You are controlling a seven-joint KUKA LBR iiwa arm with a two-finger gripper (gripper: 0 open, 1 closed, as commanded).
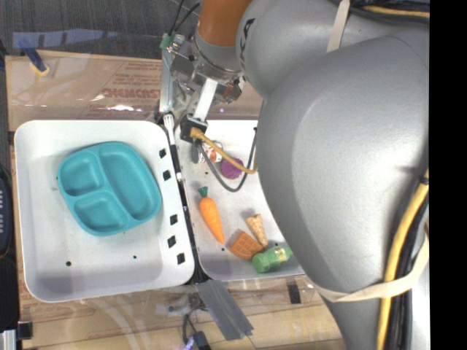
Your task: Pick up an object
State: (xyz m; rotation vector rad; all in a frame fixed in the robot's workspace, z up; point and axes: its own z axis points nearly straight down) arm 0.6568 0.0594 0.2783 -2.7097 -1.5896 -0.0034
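The gripper point(179, 119), its closure not determinable, was noted above the far end of the right bin point(237, 206), where the carrot point(211, 219) lay clear of neighbours; a descent centred across its narrow width was judged advisable.

Bulky grey arm point(343, 159) (orange band point(222, 6) near wrist) with yellow cables point(411, 224).

A robotics lab is pictured from above, its bench point(87, 79) dominated by a large grey industrial arm point(343, 159). A blue divided plate point(109, 187) is laid in one white bin point(33, 217), and a toy carrot point(211, 219) in the second bin point(237, 206).
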